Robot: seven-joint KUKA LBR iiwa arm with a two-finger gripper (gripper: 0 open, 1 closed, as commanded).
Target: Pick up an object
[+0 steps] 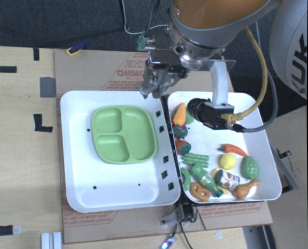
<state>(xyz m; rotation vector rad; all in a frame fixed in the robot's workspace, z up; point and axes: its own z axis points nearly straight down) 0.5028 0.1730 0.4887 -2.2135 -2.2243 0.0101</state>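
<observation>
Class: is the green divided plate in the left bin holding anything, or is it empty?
Empty. All three compartments of the green divided plate show bare green; the toy food lies in the right bin.

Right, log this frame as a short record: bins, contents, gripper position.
left bin: holds a green divided plate
right bin: holds toy foods, among them a carrot, a yellow lemon, a red chili and a pretzel
gripper: above the far end of the divider between the bins
gripper fingers: state unclear
grasp: nothing visibly held
</observation>
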